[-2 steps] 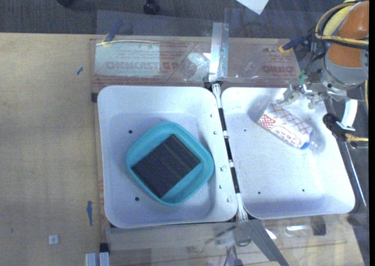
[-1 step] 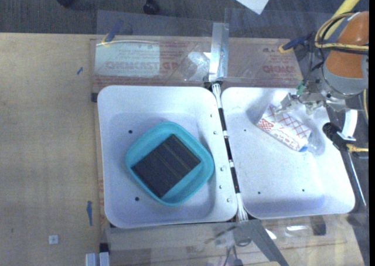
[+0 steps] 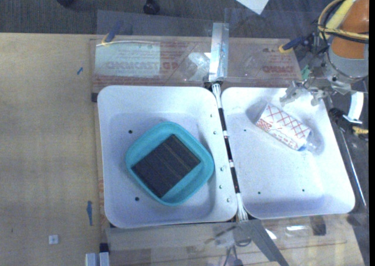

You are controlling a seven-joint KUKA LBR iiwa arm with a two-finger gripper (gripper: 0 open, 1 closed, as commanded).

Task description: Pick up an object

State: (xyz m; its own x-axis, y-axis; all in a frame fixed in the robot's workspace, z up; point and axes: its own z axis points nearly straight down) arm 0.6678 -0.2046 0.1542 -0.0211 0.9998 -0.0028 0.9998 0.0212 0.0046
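two bins, nothing lifted yet | our gripper (image 3: 304,90) hovers at the right bin (image 3: 328,197) top edge, jaws look spread, empty | red-checked packet (image 3: 283,128) lies just below | teal container (image 3: 170,162) sits in left bin (image 3: 117,118) | grasp remains

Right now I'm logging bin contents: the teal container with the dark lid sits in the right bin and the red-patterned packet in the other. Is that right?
Not quite. The camera view shows the teal container in the left bin, not the right. The red-patterned packet lies in the other, the right bin.
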